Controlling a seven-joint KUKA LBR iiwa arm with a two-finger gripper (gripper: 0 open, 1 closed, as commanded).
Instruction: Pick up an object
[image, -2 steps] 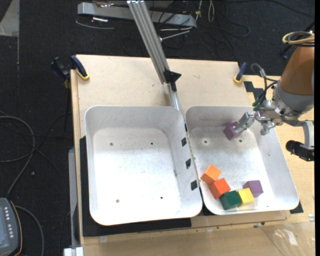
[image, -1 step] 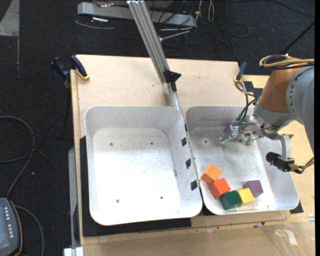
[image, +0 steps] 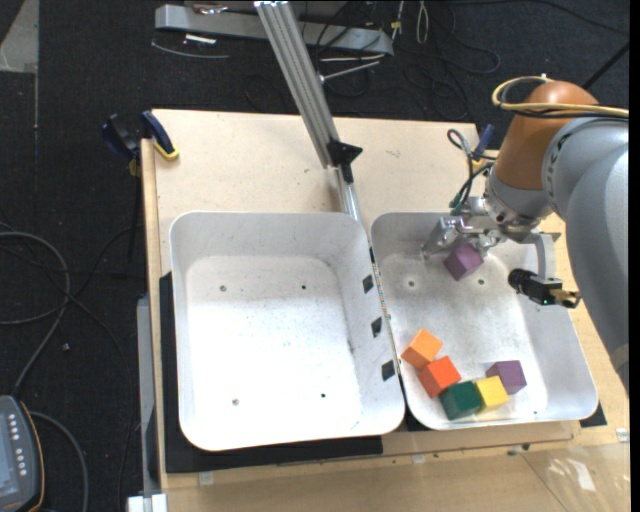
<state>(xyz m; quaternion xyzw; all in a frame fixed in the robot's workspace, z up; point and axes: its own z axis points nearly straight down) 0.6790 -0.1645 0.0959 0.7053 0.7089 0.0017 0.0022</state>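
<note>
tool grips a purple cube above the right bin, five blocks at its front.

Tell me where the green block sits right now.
The green block lies in the right bin near its front edge, in a cluster touching the red block behind it and the yellow block on its right.

A blue-and-yellow clamp grips the bench's far left corner, beside a slanted metal pole.
</note>
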